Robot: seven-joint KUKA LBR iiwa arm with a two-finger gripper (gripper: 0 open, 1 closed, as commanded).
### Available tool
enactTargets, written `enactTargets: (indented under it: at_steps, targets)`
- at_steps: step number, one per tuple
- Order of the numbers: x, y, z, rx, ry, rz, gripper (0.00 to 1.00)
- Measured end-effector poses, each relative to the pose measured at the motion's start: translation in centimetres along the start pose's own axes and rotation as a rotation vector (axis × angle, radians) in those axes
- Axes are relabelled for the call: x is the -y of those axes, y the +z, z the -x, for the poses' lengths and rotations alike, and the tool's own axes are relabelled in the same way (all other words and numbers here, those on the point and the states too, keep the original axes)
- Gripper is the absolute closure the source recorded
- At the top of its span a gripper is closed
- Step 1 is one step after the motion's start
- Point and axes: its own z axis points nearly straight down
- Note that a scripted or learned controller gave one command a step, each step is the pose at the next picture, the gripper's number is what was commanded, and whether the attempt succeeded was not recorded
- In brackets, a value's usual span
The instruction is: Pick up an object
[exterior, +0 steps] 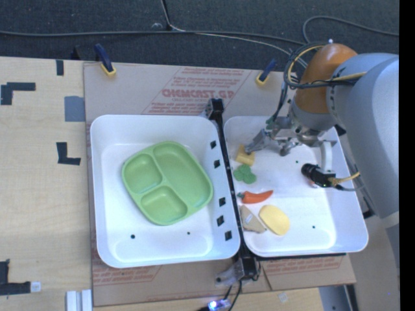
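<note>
There are two white bins: the left bin (pixel 104 193) and the right bin (pixel 337 229). The left bin holds one green divided plate (pixel 167 182). The right bin holds five small things: one yellow block (pixel 244 158), one green piece (pixel 244 173), one orange carrot (pixel 257 197), one pale yellow oval piece (pixel 275 219) and one tan wedge (pixel 251 219). Two clamps with yellow tips, one (pixel 104 60) and another (pixel 265 74), are at the far edge of the cardboard.

A robotics lab — clamped cardboard (pixel 194 89) on a bench (pixel 39 173), trailing cables (pixel 214 34), taped markers (pixel 65 153).
</note>
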Motion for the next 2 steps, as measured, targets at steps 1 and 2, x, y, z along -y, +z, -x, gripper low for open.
enactTargets:
  at_steps: [1,2]
  targets:
    - [-0.1,-1.2,-0.2,-0.002,-0.003,0.000,1.00]
    - [-0.1,-5.5,0.1,-0.001,-0.001,-0.005,1.00]
